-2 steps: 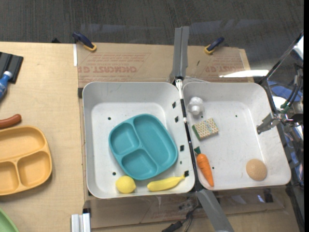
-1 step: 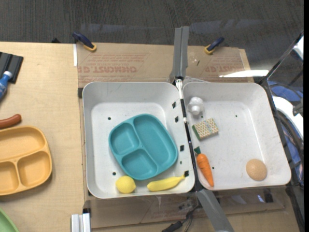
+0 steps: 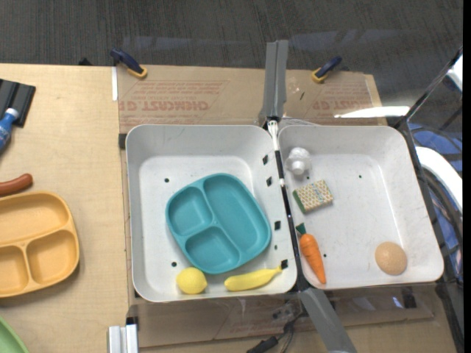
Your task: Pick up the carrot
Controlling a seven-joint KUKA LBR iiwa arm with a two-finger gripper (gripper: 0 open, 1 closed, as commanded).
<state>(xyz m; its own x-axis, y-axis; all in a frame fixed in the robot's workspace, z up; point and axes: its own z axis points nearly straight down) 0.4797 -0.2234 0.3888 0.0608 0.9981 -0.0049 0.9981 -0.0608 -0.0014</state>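
Observation:
An orange carrot (image 3: 312, 257) with a small green top lies in the right bin (image 3: 412, 160), against its left wall near the front corner, pointing toward the front. Close behind it sits a green speckled sponge (image 3: 313, 195), and behind that a small white object (image 3: 298, 160).
A tan egg-like ball (image 3: 391, 258) rests at the right bin's front right. The left bin (image 3: 140, 197) holds a teal divided plate (image 3: 217, 222), a yellow lemon (image 3: 192, 280) and a banana (image 3: 252, 279). On the bench to the left lie a yellow divided tray (image 3: 33, 245) and a sausage (image 3: 15, 184).

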